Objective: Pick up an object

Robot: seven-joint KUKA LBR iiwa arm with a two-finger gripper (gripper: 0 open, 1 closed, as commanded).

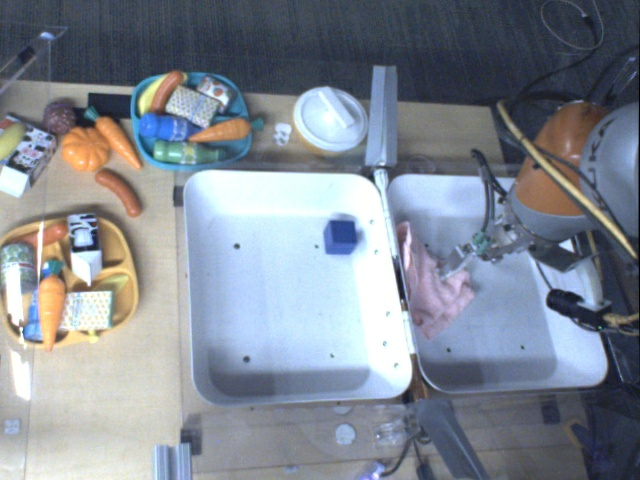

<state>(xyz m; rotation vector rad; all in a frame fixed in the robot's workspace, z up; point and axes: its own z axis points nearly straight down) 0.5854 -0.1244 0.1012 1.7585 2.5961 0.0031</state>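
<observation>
Two white bins (200, 298) on wooden bench, blue cube (341, 235) in left bin, gripper (461, 259) touching pink cloth (432, 286), finger state unclear

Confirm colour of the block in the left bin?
Blue. The block sits in the left bin, toward its upper right, clearest in the camera view.

- pink cloth (432, 285), all crumpled, lying along the left side of the right bin (520, 353)
- small blue cube (342, 235) sitting in the left bin (270, 318), upper right area

Blue bowl (240, 149) w/ toy veg, yellow plate (124, 290) w/ toy food, white lid (331, 115), pumpkin (83, 148)
</observation>
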